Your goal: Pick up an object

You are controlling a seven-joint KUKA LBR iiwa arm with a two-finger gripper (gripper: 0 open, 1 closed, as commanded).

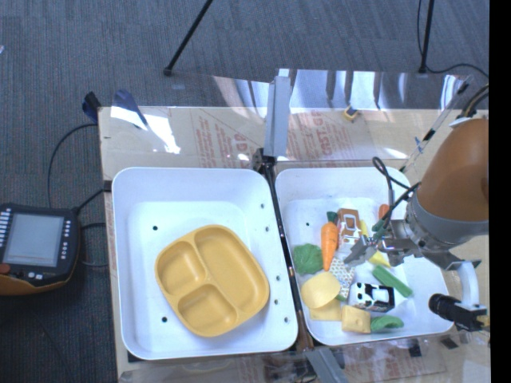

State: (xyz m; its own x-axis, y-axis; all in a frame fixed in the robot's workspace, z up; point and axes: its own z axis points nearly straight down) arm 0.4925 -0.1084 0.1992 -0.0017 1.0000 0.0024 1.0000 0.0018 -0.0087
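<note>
**Gripper low over the toys in the right bin**

From the camera above the bench we see two white bins side by side. The left bin (136, 214) holds a yellow tray (211, 279) with three compartments, lying near the middle of its floor.

The right bin (319, 183) holds a heap of small toys. We make out an orange carrot (328, 244) standing roughly upright in the picture, a green leaf (307, 258) just left of it, a pale yellow piece (320, 290) below the leaf, a yellow cube (355, 319) nearer the front wall, and a black-and-white toy (372, 296) beside a green pod (387, 323). An orange-and-white box (347, 223) lies just right of the carrot's top.

The arm (451, 190) reaches in from the right, its orange band large above the bin's right side. The gripper (358, 252) sits low among the toys, just right of the carrot and above the black-and-white toy. We cannot tell how it is set, nor whether any toy is caught in it.

A handheld pendant (33, 244) lies on the floor left of the bench.
</note>
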